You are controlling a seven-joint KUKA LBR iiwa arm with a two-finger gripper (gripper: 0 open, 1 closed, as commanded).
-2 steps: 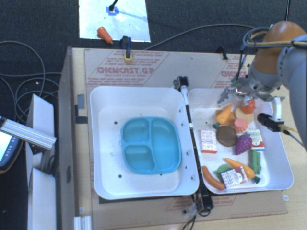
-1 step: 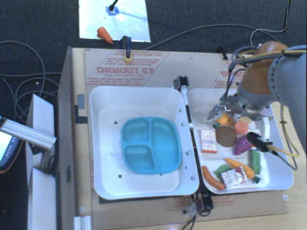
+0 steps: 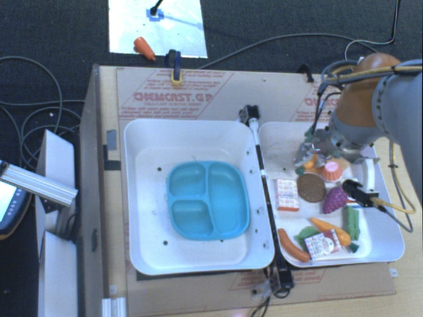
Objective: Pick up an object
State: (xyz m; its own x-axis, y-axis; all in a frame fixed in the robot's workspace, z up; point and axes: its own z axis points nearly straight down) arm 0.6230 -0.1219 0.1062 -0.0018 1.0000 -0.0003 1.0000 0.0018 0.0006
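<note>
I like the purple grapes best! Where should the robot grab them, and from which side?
Probably across the middle of the purple grapes, coming straight down. The bunch lies flat and slanted, narrow across, so fingers fit either side. The brown disc sits close on one side, so a careful descent helps.

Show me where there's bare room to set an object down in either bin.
Left bin: bare white floor rings the blue divided tray, widest along its left wall. Right bin: crowded, with toy food from the gripper down to the front; only the back-left corner looks bare.
</note>
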